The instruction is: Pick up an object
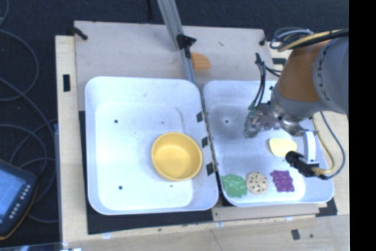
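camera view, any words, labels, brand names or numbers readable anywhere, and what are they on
No text can be read anywhere in this view.
The yellow bowl, the green piece, the cookie and the purple piece show no print.
The tablet screen at the lower left glows, but whatever it shows is too small and blurred to read.
The arm shows no legible marking.
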